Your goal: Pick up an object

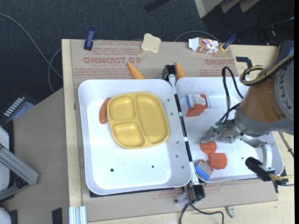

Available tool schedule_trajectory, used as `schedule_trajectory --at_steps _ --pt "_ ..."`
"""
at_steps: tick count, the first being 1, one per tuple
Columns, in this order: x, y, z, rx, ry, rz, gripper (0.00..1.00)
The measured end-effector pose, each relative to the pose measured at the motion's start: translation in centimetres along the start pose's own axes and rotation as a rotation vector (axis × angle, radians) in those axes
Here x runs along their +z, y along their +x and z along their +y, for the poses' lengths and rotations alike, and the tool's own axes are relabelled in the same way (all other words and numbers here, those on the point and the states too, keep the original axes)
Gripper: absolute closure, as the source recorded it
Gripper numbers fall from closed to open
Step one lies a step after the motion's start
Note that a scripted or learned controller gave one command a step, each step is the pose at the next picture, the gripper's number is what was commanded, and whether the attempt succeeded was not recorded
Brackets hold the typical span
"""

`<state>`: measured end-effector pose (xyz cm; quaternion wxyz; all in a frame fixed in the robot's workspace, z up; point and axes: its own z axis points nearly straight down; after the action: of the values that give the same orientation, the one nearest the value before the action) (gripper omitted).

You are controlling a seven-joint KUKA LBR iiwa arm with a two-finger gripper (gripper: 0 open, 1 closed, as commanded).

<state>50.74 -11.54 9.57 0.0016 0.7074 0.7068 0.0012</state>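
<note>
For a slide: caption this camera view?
Pincer lowered above an orange piece in the right bin.

The scene is lit brightly and evenly from above. The two white bins [93, 171] are so bright that parts of them look washed out, and little detail can be seen on their floors. Only soft, thin shadows are seen, such as the one under the yellow plate [138, 119] and the one along the bin edges. The dark floor [46, 13] around the bench is left dim. The picture is a little fuzzy all over, and small things look grainy. The arm [271, 101] at the right side is blurred more than the rest. The printed red words on the cardboard [112, 59] can just be read.
</note>
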Motion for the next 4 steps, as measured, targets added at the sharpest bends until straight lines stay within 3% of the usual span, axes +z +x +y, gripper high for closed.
schedule_trajectory --at_steps 1,4 --pt "1.16 2.27 -2.92 -0.001 0.007 0.002 0.0" --pt "1.14 2.13 -2.87 -0.001 0.004 0.001 0.0"
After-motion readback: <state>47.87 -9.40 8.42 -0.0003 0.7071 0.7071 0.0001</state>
